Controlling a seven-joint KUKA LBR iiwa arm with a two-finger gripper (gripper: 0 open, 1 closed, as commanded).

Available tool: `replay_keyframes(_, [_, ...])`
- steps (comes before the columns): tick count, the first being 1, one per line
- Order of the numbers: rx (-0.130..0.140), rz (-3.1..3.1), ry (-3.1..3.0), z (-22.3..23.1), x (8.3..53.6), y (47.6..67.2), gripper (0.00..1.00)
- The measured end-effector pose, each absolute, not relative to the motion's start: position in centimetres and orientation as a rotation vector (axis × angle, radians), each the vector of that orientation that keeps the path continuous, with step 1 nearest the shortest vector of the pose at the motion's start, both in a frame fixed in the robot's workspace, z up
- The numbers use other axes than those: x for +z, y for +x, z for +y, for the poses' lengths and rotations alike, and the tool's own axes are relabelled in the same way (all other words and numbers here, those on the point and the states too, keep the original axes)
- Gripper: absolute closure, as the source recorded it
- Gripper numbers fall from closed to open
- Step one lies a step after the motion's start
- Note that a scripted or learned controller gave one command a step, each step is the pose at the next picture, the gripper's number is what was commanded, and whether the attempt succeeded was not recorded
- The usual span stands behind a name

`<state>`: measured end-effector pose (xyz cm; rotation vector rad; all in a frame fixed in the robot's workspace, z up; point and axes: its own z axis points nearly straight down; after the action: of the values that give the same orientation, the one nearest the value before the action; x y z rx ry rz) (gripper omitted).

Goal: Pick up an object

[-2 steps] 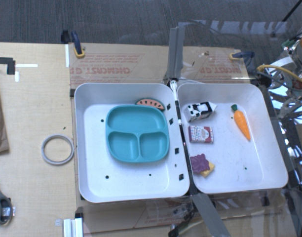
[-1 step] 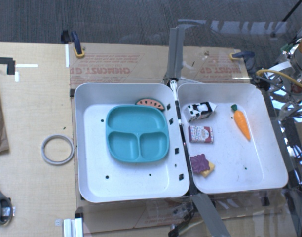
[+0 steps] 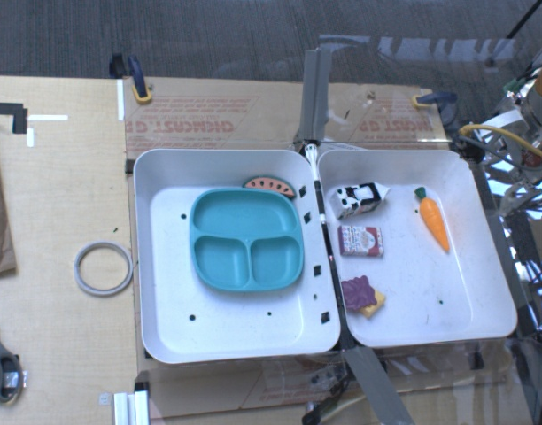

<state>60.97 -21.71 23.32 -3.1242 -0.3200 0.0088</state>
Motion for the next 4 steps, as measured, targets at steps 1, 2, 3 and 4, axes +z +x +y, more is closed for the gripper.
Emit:
replay_keyframes(1, [0.009,-0.320,-3.124,-21.71,23.32,60.97,0.00])
replay_keyframes(2, [0.009,-0.320,-3.124,-21.71,23.32,60.97,0.00])
replay_keyframes(3, [0.015,-0.326,-3.124,-21.66,24.15,60.99,1.00])
replay_keyframes(4, [0.016,-0.327,-3.123,-21.60,24.10,61.00,0.00])
